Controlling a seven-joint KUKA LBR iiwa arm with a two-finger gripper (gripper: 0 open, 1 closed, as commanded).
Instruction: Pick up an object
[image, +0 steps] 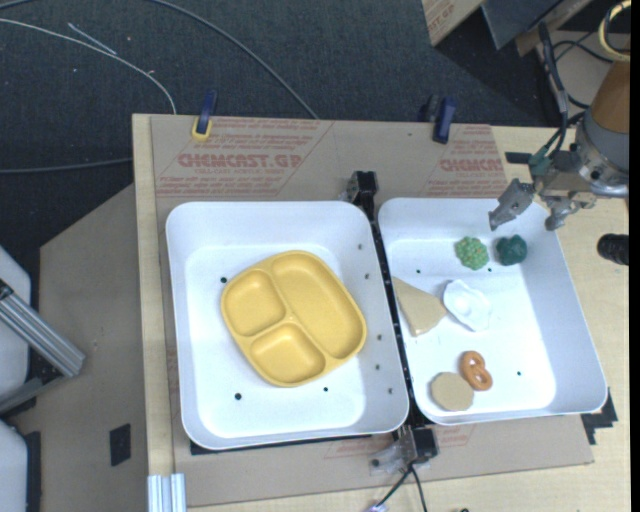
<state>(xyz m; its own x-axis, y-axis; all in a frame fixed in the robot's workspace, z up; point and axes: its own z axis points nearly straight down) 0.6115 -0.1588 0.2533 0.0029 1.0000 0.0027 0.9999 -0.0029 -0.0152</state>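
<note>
My gripper (530, 211) hangs open over the far right corner of the right bin (560, 330), with nothing between its fingers. Just below it lie a light green knobbly piece (472, 252) and a dark green piece (512, 249), side by side and apart from the fingers. Further down the bin are a white lump (468, 303), a beige wedge (418, 308), an orange pretzel shape (476, 369) and a tan round disc (452, 391).
The left bin (200, 250) holds a yellow divided plate (292, 317). A black clamp (362, 186) sits between the bins at the far edge. Blue clips (441, 117) hold the cardboard base. The arm enters from the upper right.
</note>
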